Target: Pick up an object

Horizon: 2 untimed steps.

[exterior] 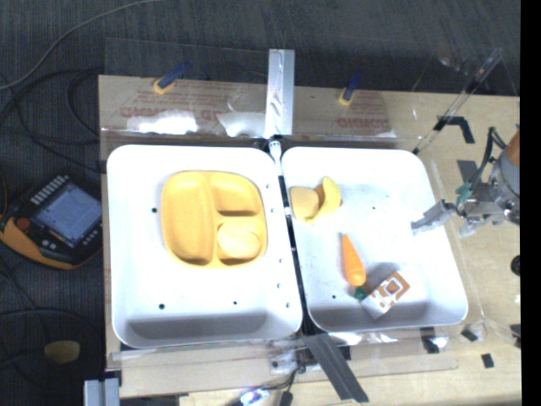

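Desk [490, 125]: light wood top, set on dark carpet [51, 100].

Two blue-and-yellow clamps along the far edge, one on the left [172, 77], one nearer the middle [347, 94].

Upright metal strip [281, 91] stands at the far edge, in line with the seam between the two bins.

Crumpled clear plastic sheeting [182, 123] lies behind the left bin, printed with faint red lettering, not legible.

Handheld control pendant [52, 222] rests on the carpet, left of the desk: orange-and-black casing, grey screen facing up. A thin cable [84, 25] curves across the carpet above it.

Small brown blob [61, 350] on the carpet at lower left; too blurred to identify.
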Available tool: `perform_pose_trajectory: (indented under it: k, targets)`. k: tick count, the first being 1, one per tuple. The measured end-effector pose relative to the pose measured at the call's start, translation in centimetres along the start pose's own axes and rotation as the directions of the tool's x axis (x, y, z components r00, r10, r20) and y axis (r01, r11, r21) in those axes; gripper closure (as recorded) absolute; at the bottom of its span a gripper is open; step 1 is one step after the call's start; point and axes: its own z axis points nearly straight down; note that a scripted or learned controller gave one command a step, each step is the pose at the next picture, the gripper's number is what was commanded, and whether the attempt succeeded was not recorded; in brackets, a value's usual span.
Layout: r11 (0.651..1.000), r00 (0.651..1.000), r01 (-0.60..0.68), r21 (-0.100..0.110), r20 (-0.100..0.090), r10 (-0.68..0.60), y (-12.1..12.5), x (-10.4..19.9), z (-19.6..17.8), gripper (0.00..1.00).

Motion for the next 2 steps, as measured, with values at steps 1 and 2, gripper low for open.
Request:
perform_pose_trajectory:
  k: [1,2]
  targets:
    - [0.994,0.994,0.108,0.000,0.000,-0.108,2.5,6.9,2.4,0.00]
    - [0.943,0.943,0.334,-0.010,0.007,-0.334,2.5,9.9,14.8,0.00]
